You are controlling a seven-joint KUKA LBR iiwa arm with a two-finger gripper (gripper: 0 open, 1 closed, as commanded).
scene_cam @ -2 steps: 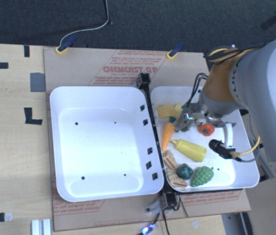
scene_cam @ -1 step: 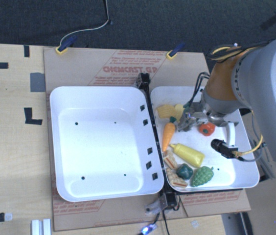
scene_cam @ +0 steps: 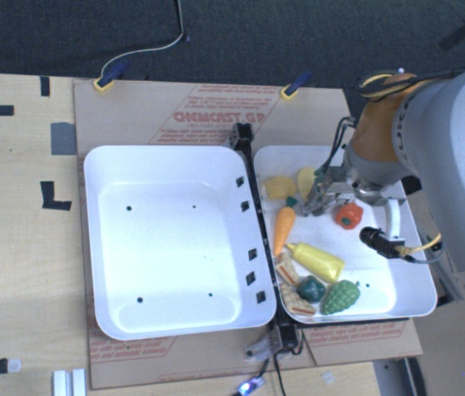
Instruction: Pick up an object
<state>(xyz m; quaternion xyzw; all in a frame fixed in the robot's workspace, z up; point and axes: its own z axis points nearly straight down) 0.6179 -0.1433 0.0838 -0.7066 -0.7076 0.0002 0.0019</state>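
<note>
Gripper (scene_cam: 313, 200) down low in the right bin (scene_cam: 414, 304), near its upper middle, dark fingers too blurry and bunched to call open or closed (honestly cannot tell), nothing visibly between them. Just beside it: a pale yellow lump (scene_cam: 280, 188) and another yellowish piece (scene_cam: 306, 177) to the left, an orange carrot (scene_cam: 283, 229) just below, a red tomato-looking thing (scene_cam: 349, 215) just to the right. Further down the same bin, a yellow bottle (scene_cam: 318, 260), a teal round object (scene_cam: 311, 289), a green bumpy bunch (scene_cam: 340, 296), with the left bin (scene_cam: 100, 221) alongside.
</note>
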